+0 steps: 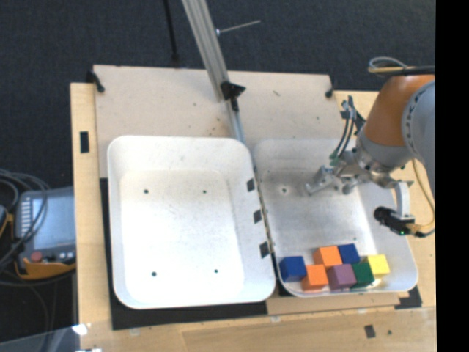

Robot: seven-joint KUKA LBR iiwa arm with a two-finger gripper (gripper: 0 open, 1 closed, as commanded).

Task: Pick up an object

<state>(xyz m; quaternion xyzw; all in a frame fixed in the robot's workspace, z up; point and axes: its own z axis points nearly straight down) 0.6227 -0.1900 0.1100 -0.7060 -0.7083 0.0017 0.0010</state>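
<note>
My grey arm with its orange band [392, 112] reaches in from the right side of the camera view, and my metal two-finger gripper [316, 184] sits low over the far part of the shallow white right-hand bin [293, 156], pointing toward the wall that bin shares with its neighbour. From this slanted overhead angle I cannot tell whether my jaws stand wide or narrow, and I see nothing between them. What I am meant to pick from lies well apart from me, gathered along the near edge of the same bin: a cluster of small coloured wooden-looking cubes. At its left end is a dark blue cube [292, 268], standing a little apart from the rest. Beside it is an orange cube [316, 275], then a purple cube [341, 276] and a green cube [363, 273], packed side by side. Just behind those are a second orange cube [329, 256] and a second blue cube [349, 253], touching each other, and at the right end is a yellow cube [378, 264] against the green one. The bin floor between me and the cluster is bare white with dark speckles. The shallow white left-hand bin [183, 218] lies just beside, its rim meeting the right bin's. Both rest on a pale wooden bench [161, 101]. A silver aluminium strut [205, 35] slants down from the top of the view to the far end of the seam between the bins.
</note>
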